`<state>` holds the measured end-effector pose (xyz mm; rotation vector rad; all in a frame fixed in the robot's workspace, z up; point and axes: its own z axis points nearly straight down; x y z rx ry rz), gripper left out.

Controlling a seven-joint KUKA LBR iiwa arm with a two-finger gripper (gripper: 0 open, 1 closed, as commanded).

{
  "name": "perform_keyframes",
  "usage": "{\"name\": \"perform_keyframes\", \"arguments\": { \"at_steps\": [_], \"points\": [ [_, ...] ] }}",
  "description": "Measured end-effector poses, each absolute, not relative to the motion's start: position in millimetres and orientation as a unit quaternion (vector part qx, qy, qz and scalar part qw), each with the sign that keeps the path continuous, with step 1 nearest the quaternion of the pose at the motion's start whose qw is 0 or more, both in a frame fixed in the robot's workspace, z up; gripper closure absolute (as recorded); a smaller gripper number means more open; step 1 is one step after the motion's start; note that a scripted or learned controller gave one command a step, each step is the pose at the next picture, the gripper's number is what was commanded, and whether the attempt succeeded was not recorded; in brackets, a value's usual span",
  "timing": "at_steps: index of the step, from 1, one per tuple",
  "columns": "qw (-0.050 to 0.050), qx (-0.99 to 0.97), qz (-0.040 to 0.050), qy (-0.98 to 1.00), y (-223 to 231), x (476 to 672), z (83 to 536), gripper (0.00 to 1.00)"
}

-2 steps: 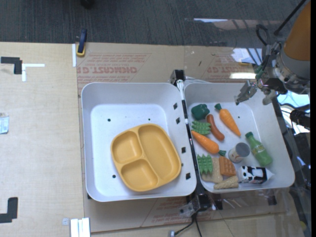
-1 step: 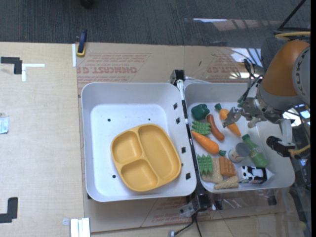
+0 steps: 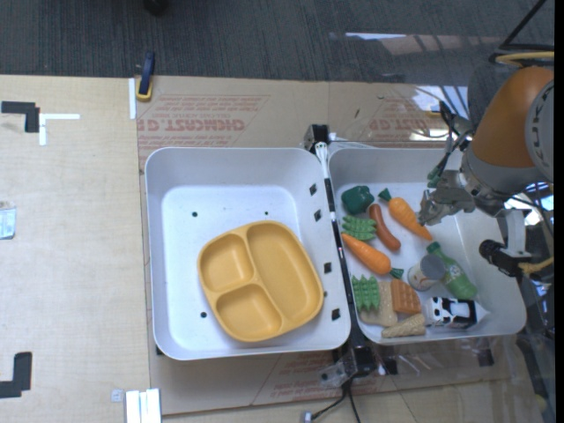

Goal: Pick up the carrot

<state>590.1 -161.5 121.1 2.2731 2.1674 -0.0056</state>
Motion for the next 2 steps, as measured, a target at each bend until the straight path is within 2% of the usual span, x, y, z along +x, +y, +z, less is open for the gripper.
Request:
{"name": "perform_keyframes", "arguments": {
  "at_steps": [1,2],
  "points": [
    [0.0,0.735,-0.0013,0.679,-74.9,557.0,191.2,1.0],
    [0.002,0.813,-0.0006,0.582,-66.5,549.3,244.1,1.0]
  ]
}}
